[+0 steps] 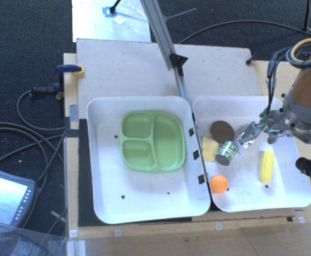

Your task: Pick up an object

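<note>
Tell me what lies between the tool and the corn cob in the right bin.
Nothing visible does. The tool sits low over the right bin, beside the yellow block and the brown disc. The corn cob lies to its right, across bare bin floor.

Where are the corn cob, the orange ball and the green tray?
Corn cob [265, 165], camera view, middle of the cob.
Orange ball [219, 183], camera view, its centre.
Green tray [168, 136], camera view, floor of its large compartment.
</note>
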You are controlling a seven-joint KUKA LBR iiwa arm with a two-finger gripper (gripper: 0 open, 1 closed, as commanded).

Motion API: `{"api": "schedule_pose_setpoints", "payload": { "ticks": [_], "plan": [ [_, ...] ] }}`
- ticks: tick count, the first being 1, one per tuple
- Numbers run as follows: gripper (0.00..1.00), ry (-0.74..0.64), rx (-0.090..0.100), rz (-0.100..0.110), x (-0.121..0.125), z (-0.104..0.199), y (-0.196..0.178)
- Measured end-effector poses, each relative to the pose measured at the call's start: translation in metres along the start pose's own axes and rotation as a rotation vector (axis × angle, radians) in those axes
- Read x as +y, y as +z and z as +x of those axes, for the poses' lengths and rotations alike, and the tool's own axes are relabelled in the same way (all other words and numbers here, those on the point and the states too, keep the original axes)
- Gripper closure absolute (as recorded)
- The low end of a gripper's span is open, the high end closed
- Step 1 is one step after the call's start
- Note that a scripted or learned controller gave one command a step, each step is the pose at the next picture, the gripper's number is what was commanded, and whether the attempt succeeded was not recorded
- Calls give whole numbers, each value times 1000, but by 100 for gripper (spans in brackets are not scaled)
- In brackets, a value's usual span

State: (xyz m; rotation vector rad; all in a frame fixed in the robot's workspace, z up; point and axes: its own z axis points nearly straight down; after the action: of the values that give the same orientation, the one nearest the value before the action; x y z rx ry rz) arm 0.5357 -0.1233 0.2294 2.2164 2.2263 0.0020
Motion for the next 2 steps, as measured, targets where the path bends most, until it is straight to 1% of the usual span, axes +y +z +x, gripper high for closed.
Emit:
{"api": "schedule_pose_setpoints", "payload": {
  "ticks": [1, 2],
  "plan": [
    [0, 1, 0, 0, 0, 0, 0],
    [0, 4, 0, 5, 5, 2, 61]
  ]
}}
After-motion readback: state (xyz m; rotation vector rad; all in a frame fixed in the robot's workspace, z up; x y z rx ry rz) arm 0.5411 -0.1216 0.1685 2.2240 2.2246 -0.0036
